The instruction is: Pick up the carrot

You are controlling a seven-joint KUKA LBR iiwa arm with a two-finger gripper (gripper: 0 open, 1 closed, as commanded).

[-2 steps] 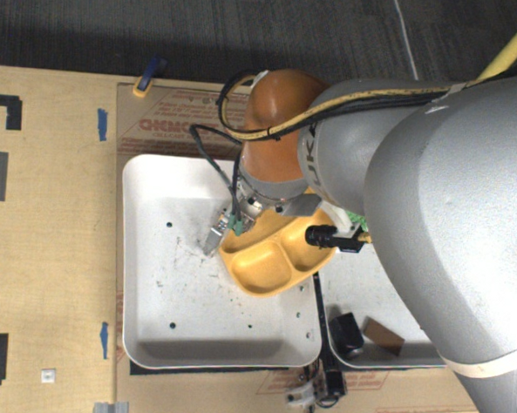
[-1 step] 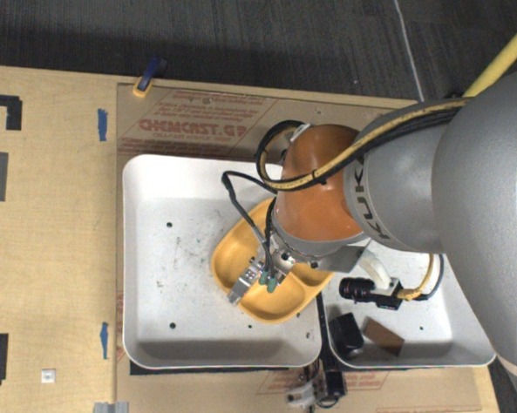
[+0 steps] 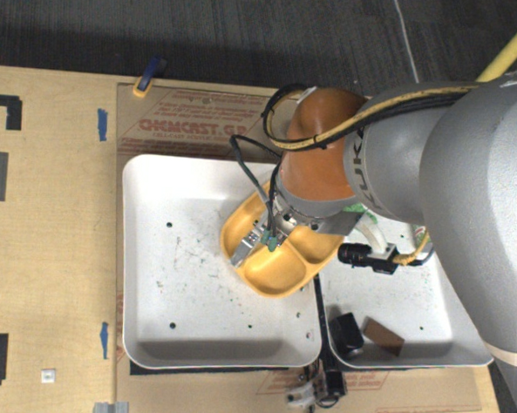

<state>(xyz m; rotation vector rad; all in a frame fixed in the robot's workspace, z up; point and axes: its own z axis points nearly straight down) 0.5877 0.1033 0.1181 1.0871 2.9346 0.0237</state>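
The bench (image 3: 47, 232) bears cardboard (image 3: 194, 119), which carries two white bins (image 3: 161, 300).

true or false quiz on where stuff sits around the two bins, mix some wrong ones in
1. The gripper is over the yellow dish. True.
2. The brown block lies in the left bin. False: it lies in the right bin.
3. The black thing lies right beside the brown block. True.
4. The arm reaches in from the view's left. False: it comes in from the right.
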